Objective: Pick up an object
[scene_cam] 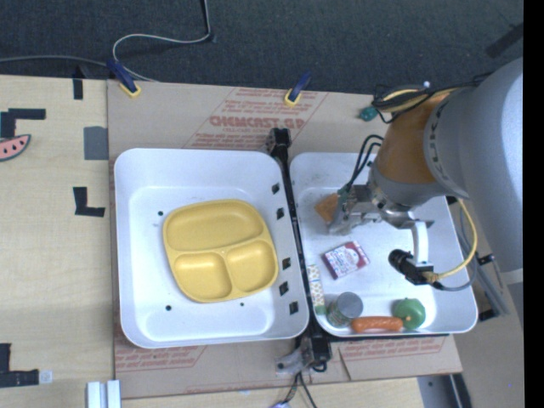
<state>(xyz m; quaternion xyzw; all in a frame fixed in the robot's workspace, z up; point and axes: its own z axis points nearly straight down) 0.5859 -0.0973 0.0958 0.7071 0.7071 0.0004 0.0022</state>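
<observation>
The gripper (pixel 340 215) sits low in the right bin (pixel 442 313), its tips at a small brown object (pixel 326 206), possibly touching it; whether it is open or closed I cannot tell; just below it lies a red packet (pixel 345 259); farther below, a grey can (pixel 347 307), a carrot-like piece (pixel 377 323), a green item (pixel 410 311); well to its left, a yellow divided tray (pixel 220 249) in the left bin (pixel 136 228).
</observation>
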